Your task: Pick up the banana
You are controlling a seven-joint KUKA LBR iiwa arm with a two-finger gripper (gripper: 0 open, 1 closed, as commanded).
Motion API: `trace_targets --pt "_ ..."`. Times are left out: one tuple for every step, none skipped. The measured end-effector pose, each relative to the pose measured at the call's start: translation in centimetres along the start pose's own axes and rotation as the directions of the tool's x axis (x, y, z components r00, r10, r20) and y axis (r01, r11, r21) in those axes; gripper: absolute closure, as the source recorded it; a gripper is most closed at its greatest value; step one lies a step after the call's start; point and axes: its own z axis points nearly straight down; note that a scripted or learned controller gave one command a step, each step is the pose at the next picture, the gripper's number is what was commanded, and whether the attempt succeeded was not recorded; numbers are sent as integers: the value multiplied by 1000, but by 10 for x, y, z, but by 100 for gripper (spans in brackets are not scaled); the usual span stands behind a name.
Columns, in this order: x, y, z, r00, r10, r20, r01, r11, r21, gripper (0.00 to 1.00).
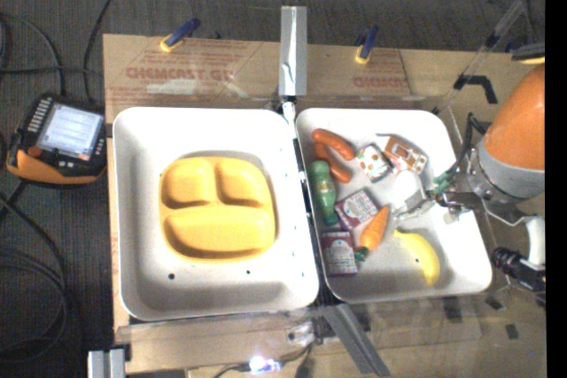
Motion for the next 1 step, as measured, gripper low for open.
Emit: trace_targets --pt "-36 2 110 986 -168 3 168 986 -12 0"
